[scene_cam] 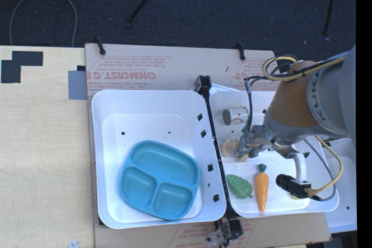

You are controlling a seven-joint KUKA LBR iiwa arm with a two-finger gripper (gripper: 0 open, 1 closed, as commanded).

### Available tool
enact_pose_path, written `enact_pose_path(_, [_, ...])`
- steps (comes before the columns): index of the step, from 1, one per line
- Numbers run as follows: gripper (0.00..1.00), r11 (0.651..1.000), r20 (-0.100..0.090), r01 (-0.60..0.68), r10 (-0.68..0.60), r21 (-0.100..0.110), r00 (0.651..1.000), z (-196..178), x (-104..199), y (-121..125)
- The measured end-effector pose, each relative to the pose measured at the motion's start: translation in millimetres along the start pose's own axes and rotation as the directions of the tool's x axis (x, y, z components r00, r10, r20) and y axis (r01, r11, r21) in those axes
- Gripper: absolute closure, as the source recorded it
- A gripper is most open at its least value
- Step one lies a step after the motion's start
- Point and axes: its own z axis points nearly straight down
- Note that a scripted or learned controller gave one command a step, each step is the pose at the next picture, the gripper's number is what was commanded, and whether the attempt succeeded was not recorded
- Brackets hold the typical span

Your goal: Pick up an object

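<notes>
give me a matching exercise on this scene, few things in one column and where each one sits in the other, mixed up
Things:
1. blue divided plate
2. carrot
3. green leafy toy
4. small grey cylinder

Places:
A. right bin, near the far wall
B. left bin
C. right bin, near the front, just beside the divider
D. right bin, near the front, right of the green toy

Pairs: 1-B, 2-D, 3-C, 4-A
</notes>
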Motion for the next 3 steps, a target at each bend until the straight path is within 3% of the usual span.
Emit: enact_pose_path(3, [1.0,1.0,0.002,0.009,-0.009,-0.005,1.0,-153,9,15])
